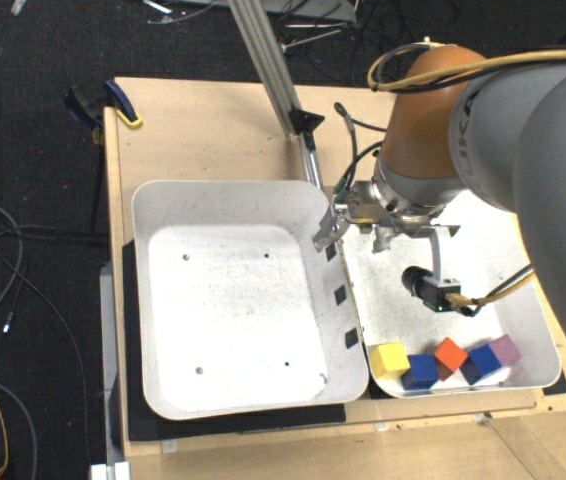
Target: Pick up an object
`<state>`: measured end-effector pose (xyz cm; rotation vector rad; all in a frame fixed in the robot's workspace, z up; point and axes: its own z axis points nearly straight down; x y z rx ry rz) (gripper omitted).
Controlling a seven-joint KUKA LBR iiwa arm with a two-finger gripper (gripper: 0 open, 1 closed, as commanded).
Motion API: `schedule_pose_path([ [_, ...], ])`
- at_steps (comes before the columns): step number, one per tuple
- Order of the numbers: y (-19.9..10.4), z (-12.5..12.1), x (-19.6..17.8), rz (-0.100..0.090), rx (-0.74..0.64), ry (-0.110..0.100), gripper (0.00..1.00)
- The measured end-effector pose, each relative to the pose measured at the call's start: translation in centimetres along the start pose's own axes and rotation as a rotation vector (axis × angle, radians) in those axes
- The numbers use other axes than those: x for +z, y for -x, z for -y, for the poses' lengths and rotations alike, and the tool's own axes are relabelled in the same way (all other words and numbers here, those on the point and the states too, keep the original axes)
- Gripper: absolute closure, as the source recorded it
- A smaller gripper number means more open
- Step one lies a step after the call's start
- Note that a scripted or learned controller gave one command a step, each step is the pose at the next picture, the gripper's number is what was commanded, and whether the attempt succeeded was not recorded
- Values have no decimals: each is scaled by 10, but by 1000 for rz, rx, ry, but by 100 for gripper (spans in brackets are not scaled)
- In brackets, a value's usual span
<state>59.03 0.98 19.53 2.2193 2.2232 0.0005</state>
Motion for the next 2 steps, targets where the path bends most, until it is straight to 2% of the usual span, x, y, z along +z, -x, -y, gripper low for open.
schedule_pose_path([
  [1,0,-1,-10,0,-3,2,100],
  [2,-63,7,1,-2,-7,-3,100],
])
